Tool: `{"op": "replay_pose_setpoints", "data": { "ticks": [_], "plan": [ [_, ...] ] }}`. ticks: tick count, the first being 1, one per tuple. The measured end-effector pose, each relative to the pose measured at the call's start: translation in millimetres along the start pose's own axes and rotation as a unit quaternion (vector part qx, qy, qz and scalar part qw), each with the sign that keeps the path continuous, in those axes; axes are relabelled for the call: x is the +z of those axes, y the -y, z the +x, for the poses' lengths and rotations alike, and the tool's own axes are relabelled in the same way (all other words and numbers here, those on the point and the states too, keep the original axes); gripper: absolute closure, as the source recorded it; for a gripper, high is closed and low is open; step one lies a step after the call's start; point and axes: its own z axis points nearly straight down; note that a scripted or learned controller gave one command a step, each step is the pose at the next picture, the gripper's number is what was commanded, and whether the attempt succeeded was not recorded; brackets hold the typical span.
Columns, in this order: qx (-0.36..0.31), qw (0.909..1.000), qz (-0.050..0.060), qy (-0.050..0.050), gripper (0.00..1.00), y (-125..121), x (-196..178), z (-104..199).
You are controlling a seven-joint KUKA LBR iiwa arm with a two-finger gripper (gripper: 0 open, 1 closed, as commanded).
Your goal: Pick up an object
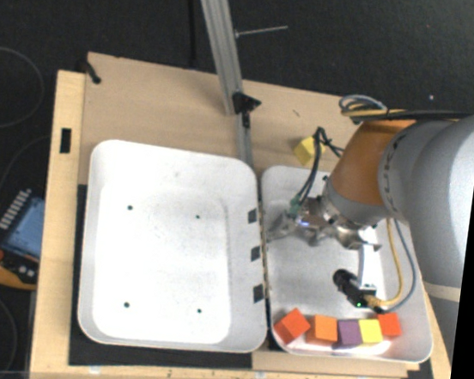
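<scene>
- Five blocks sit in a row along the near wall of the right bin (411, 350); the row's long axis runs left to right, rising slightly toward the right
- Counted from the left: orange-red block (293, 325), tilted out of line with the rest; orange block (324, 328); one purple block (348, 332); one yellow block (371, 331); a second orange-red block (389, 325)
- Neighbouring blocks touch or nearly touch
- The gripper (306, 224) hangs over the right bin's far-left part, well apart from the row; its opening cannot be told
- The left bin (160, 244) lies beside it
</scene>
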Motion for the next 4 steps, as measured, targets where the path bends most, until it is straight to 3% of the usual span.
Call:
{"op": "replay_pose_setpoints", "data": {
  "ticks": [1, 2, 3, 4],
  "plan": [
    [0.0, 1.0, 0.001, 0.0, 0.0, -16, -2, 1],
    [0.001, 1.0, 0.001, 0.0, 0.0, -16, -3, 1],
    [-0.001, 1.0, -0.001, -0.001, 0.0, 49, -107, 58],
    [0.002, 1.0, 0.002, -0.001, 0.0, 50, -102, 57]
  ]
}}
